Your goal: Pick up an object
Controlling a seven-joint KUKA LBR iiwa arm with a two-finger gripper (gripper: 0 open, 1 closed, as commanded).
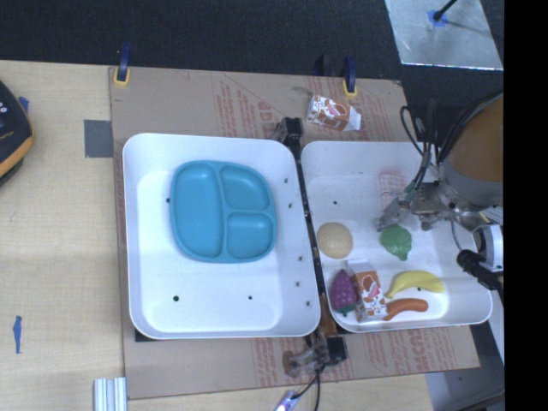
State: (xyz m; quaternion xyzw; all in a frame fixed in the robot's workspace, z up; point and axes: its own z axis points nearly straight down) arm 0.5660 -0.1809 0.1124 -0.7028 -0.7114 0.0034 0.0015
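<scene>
The right bin (360, 165) holds several toy foods. A green broccoli-like piece (396, 243) lies near its middle right. A tan round bun (335, 240) sits at the bin's left side. Along the front lie purple grapes (343, 290), a small printed carton (368, 293), a yellow banana (416, 282) and a red sausage (406, 306). My gripper (402, 223) hangs just above the green piece's far edge, its grey fingers spread open with nothing between them. The arm (475, 157) comes in from the right.
The left bin (145, 306) carries a blue divided plate (223, 211). A small snack packet (333, 114) lies on the cardboard behind the right bin. Clamps stand at the seam between the bins, front and back.
</scene>
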